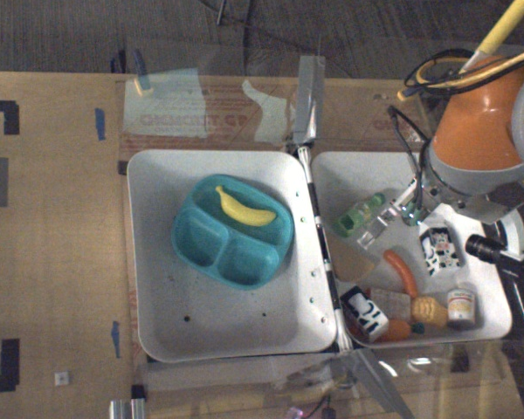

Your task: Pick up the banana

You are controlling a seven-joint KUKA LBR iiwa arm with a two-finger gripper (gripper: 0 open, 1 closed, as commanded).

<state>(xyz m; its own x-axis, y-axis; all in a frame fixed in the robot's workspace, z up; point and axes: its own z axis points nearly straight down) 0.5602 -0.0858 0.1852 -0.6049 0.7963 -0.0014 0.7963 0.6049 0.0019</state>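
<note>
My gripper (408, 206) hangs over the back half of the right bin (345, 171), below my grey wrist and the orange band (473, 129) that fills the upper right. Whether it is open or shut I cannot tell; the metal tip is small and partly lost against the white bin wall. Nothing shows held in it.

Just to the left of my tip lies a green bottle (359, 214), tilted on its side, near me but I cannot tell if we touch. Below my tip sits a small black-and-white cow-patterned carton (438, 250), and left of that an orange carrot (401, 271) lying at a slant. Along the front wall of this bin there is a dark carton with white marks (366, 310), a tan squeeze bottle (429, 311) lying down, and a small jar with a pale label (461, 305).

The banana (244, 210) is well apart from me, in the left bin (157, 260). It rests in the large rear compartment of a teal divided plate (234, 232), curved, its ends pointing left and right. The plate's 2 smaller front compartments face the near side of the bin
</note>
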